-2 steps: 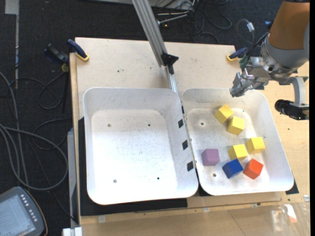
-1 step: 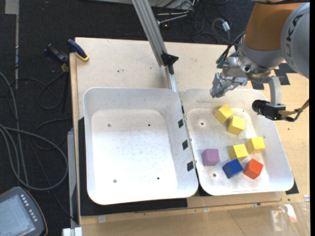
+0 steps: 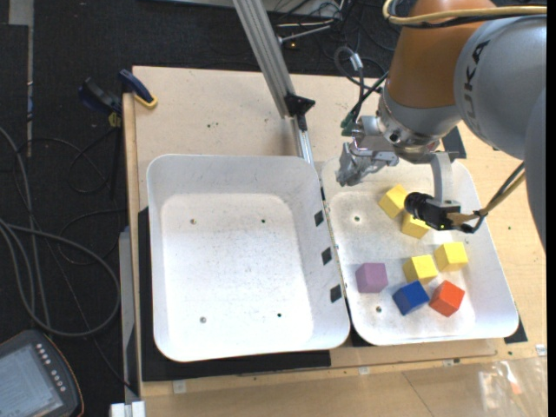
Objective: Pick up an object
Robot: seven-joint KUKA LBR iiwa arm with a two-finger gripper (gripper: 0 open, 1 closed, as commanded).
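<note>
1. Overhead, the end effector (image 3: 354,168) hangs above the far-left corner of the right bin (image 3: 491,320), close to the ridge where the two bins meet.
2. Whether it is spread or closed cannot be told; its tips merge into a grey blur, and no object shows between them.
3. Nearest to it is a yellow block (image 3: 393,201), lying in the right bin a little to its right and nearer the camera, apart from it.
4. A second yellow block (image 3: 413,226) sits just beyond that one, partly covered by a black fitting (image 3: 427,208) with cable that hangs from the arm.
5. Further toward the front of the right bin lie two more yellow cubes (image 3: 451,254) (image 3: 422,268), just beside each other.
6. A purple cube (image 3: 372,276) rests to the left of these, well in front of the end effector.
7. A blue cube (image 3: 410,297) and an orange-red cube (image 3: 446,298) sit side by side nearest the front rim, the farthest pieces from the end effector.
8. The left bin (image 3: 174,172) lies beside the right one on the pale worktop (image 3: 217,102).
9. A slanted metal rail (image 3: 265,46) crosses the worktop's far side, ending near the bins' shared edge.
</note>
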